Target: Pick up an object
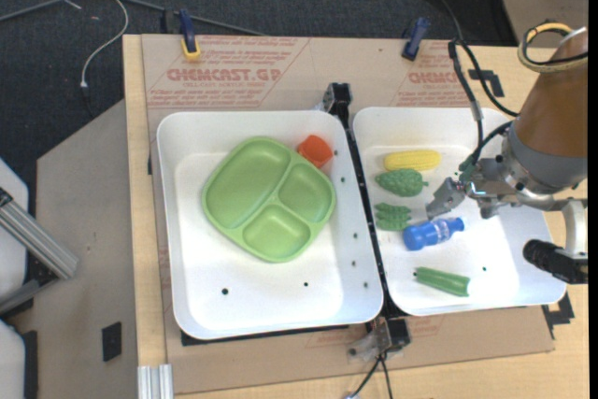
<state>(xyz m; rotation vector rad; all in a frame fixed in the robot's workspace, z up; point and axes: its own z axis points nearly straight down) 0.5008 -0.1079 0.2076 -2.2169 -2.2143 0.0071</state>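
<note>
The end effector (448, 197) hangs over the right bin (523, 290), just above the blue bottle (432, 232); whether it is spread I cannot tell. In the left bin (177, 201) lies a green tray (268, 198). The bottle lies flat, long axis left-right, cap toward the right.

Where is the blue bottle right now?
In the camera view, the blue bottle lies in the right bin, just right of a green leafy toy, above the green pepper, directly below the tool.
</note>
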